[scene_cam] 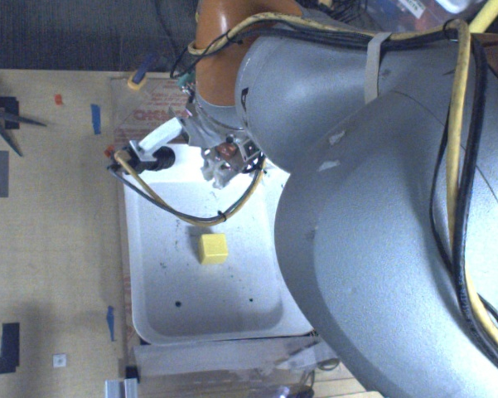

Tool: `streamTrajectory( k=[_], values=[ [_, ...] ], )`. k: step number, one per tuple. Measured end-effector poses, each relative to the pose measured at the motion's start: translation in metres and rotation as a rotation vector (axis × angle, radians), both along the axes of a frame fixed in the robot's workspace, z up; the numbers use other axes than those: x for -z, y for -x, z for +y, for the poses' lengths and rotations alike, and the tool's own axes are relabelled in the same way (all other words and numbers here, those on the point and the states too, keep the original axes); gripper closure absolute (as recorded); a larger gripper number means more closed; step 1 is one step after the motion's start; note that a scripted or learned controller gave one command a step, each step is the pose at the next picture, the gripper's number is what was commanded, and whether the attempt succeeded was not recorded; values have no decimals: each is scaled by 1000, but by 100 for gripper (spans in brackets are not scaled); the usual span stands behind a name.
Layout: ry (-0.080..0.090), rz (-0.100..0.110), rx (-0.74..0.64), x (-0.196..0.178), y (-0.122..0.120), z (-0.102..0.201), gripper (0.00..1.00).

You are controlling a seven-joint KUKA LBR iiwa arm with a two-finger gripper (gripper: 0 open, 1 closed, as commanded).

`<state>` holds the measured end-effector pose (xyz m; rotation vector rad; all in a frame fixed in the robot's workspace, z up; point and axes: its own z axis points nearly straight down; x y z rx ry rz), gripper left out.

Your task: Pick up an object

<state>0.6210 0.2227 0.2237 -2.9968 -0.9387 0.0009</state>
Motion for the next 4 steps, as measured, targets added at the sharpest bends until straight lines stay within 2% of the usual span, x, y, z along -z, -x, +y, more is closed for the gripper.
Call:
streamTrajectory(
  k=[1, 2, 3, 4],
  values=[
    [0, -1, 398, 52, -1, -62, 100],
    [-4, -6, 159, 133, 123, -93, 100],
    [-5, -10, 408, 134, 31, -113, 100],
    [1, -2, 398, 26, 64, -62, 100]
  ],
)
